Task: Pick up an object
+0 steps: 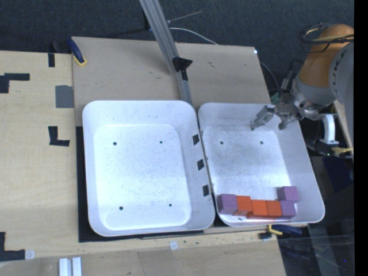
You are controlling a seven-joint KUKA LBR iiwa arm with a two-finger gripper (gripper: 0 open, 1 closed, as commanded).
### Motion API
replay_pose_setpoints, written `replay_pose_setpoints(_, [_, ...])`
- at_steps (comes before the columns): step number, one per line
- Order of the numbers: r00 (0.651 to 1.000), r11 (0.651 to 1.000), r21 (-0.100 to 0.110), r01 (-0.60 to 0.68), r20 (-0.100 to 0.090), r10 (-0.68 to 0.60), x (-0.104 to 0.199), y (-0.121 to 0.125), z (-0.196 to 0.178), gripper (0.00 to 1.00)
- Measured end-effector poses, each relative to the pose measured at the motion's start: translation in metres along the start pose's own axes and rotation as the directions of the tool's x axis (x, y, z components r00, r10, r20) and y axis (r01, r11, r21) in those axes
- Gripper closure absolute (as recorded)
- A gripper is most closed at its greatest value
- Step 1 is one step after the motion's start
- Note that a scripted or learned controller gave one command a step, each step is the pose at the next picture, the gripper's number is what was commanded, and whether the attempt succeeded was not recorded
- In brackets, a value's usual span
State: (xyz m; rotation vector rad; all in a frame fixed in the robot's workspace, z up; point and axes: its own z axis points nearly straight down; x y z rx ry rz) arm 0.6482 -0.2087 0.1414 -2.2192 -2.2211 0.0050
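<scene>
Hovering: my gripper [270,118] hangs over the far end of the right bin [299,154], near its rim.
Jaw state: fingers spread wide, nothing between them.
Target location: purple blocks [228,202] and orange blocks [260,207] lie in a row against the near wall of the same bin, well apart from me.
Left bin [92,154]: no part in this step.
Progress: no grasp made yet; approach, descent, closing and lift all remain.
</scene>
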Motion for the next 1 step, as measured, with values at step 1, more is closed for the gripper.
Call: replay_pose_setpoints(1, [1.0,1.0,-0.003,0.002,-0.001,-0.002,0.0145,0.0256,0.0065,0.0])
